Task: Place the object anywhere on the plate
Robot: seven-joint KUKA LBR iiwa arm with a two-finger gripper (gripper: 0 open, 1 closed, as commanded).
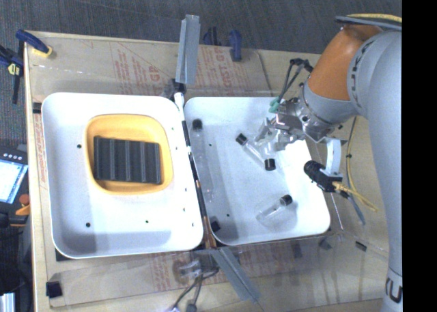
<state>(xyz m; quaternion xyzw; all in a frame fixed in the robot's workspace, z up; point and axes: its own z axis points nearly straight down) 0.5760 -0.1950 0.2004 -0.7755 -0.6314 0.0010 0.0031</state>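
A yellow plate (128, 126) with a dark ribbed centre lies in the left bin (65, 222). In the right bin (232, 225), a clear vial with a black cap (275, 207) lies on its side near the front right. My gripper (268, 141) hangs low over the upper middle of the right bin, well apart from the vial and far right of the plate. Two small black-capped pieces sit close to it, one at its left (241, 139) and one just below (270, 164). I cannot make out anything held.
A small black item (196, 125) sits at the right bin's upper left corner. A black part (318, 173) with cables juts over that bin's right rim. Metal brackets (188, 48) stand between the bins at the back. Blue clamps (33, 42) grip the bench's left corner.
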